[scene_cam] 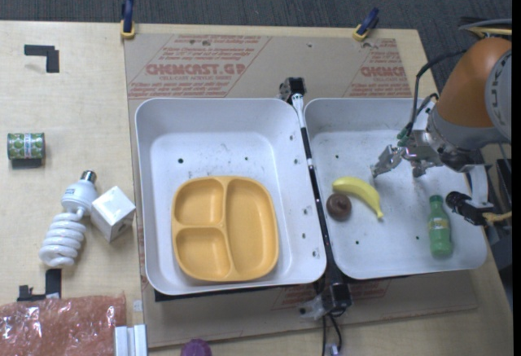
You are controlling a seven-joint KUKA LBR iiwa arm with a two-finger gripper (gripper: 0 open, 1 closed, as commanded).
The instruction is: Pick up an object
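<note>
In the right bin [391, 261] lie a yellow banana [360, 194], a small brown round object [339, 206] touching the banana's left end, and a green bottle [440, 226] near the right wall. My gripper [399, 170] hangs over the bin's upper right part, up and to the right of the banana, with its fingers spread and nothing between them. A yellow divided plate [225, 227] rests in the left bin [151, 183].
Left of the bins, on the bench, lie a spiral light bulb [67, 224], a white cube [112, 213], a green can [26, 147] and a pink mesh bag [61, 326]. A black hinge strip [305, 151] separates the bins.
</note>
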